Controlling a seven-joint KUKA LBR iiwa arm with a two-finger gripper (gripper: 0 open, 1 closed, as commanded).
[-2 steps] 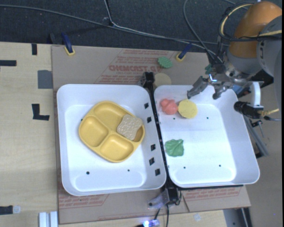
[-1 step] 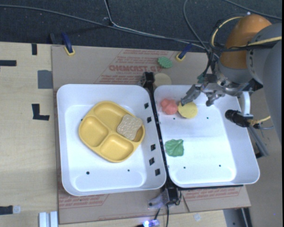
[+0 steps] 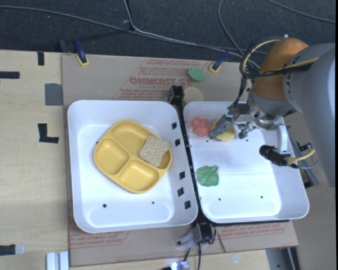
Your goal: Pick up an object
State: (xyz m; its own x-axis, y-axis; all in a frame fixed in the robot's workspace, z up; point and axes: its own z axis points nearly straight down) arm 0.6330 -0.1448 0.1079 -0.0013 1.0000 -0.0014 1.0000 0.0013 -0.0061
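My gripper (image 3: 230, 130) is low in the back of the right bin (image 3: 270, 204), open, with one finger (image 3: 218, 129) on each side of a small yellow object (image 3: 226, 135) that lies on the bin floor. A pink-red object (image 3: 200, 126) rests just left of it, near the divider. Nearer the front, by the same divider, is a green leafy object (image 3: 208, 175). In the left bin (image 3: 87, 204) lies a yellow divided plate (image 3: 129, 157) with a tan cracker (image 3: 154, 151) on its right side.
A green round item (image 3: 196, 73) sits on the cardboard behind the bins. Blue clamps (image 3: 80, 55) (image 3: 216, 66) hold the cardboard's back edge. The arm's grey body and orange band (image 3: 281, 61) hang over the right bin's back right corner.
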